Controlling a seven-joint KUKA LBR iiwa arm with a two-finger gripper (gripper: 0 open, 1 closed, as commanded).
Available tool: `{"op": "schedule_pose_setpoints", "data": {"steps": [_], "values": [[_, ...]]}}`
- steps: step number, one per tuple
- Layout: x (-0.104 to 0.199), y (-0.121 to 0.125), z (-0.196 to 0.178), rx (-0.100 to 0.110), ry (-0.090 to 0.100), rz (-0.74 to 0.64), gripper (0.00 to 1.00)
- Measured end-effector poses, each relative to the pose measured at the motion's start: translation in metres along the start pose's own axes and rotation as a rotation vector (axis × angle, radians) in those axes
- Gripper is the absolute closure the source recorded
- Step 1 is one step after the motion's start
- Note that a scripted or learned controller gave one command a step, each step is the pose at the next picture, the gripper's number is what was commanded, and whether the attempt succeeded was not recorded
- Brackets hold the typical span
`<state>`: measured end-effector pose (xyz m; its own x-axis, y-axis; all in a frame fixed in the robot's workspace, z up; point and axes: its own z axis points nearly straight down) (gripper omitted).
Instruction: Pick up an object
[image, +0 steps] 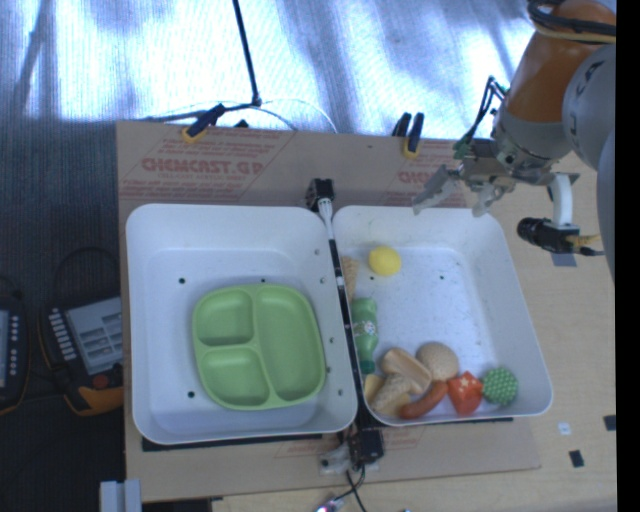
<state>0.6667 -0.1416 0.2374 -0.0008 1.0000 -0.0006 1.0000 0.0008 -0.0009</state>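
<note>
While the arm reaches in from the right, I see the gripper (456, 197) above the far rim of the right bin (520, 320), with its two fingers (432, 192) spread apart and nothing between them.

Right bin contents:
- A yellow ball (384, 262) lies near the far left part, well apart from the gripper.
- A green packet (364, 328) lies against the left wall.
- Along the near wall sit a bread piece (402, 372), a tan round bun (437, 358), a sausage (424, 402), a red pepper (465, 392) and a green knobbly ball (500, 385), packed close together.

Left bin (160, 260): a green divided plate (259, 345) lies flat at its centre.

Both bins rest on a brown cardboard sheet (200, 165). A black clip (320, 192) sits at the far end of the seam between the bins.
</note>
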Motion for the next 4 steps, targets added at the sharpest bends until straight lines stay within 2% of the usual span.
{"op": "schedule_pose_setpoints", "data": {"steps": [1, 2, 3, 4], "values": [[0.003, -0.046, 0.09, 0.003, 0.0, 0.549, 0.0], [-0.054, -0.009, 0.1, 0.001, -0.002, 0.421, 0.0], [-0.074, 0.002, 0.093, 0.0, -0.001, 0.185, 0.0], [-0.037, -0.005, 0.082, 0.0, 0.0, -0.175, 0.0]]}}
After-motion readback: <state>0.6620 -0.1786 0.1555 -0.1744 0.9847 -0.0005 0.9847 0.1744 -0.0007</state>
